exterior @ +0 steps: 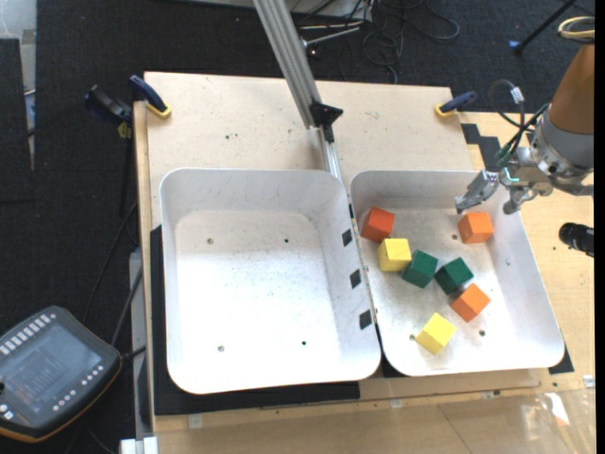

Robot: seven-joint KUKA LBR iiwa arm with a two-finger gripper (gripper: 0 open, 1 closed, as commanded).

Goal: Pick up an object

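Nearest the camera, at about five o'clock in the view, a yellow cube (435, 333) lies tilted close to the front wall of the right bin (529, 282), with an orange cube (470, 301) just beyond it. Further in, two green cubes (437, 271) sit touching or nearly so, and a second yellow cube (395, 253) presses against the left one; an orange-red cube (378, 223) stands just past that, toward the divider. This cluster is crowded, so a grasp there would likely nudge neighbours. The better target, I judge, is the lone orange block (476, 226) at roughly three o'clock, well apart from the cluster. The claw (494, 195) hangs just above and beyond it, its fingers spread wide with nothing between them. To do the step well, the arm should shift slightly toward the camera so that the block is centred between the fingers, turn the wrist so the fingers meet two flat faces rather than corners, descend until the tips straddle the block near the bin floor, then close and lift straight up. The bin's far wall is close, so the descent should stay vertical. The left bin (189, 197) holds no cubes, and the desk (246, 121) stretches beyond toward twelve o'clock.
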